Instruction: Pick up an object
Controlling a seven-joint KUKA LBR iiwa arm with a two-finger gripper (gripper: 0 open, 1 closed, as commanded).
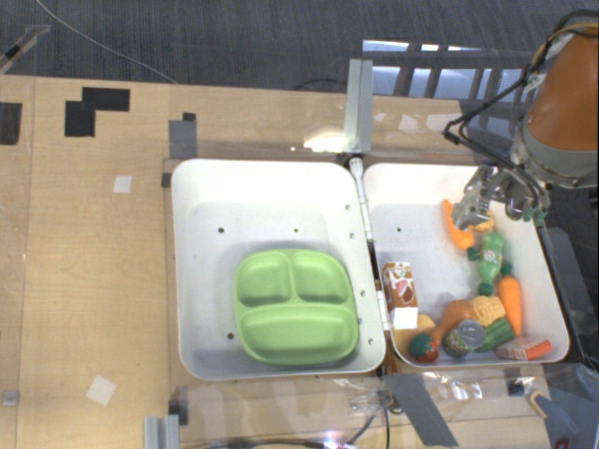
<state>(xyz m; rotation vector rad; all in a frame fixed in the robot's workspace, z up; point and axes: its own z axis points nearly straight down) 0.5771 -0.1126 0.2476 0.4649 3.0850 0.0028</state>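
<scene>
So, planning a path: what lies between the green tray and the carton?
In the camera view, the two bins' adjoining walls lie between the green tray and the carton.

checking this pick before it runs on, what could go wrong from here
1. The hand sits low over an orange toy near the right bin's far wall; it might clip that wall or nudge the toy away.
2. The green bottle and carrot lie close by in a crowded pile, so a grasp could catch the wrong item or slip.
</scene>
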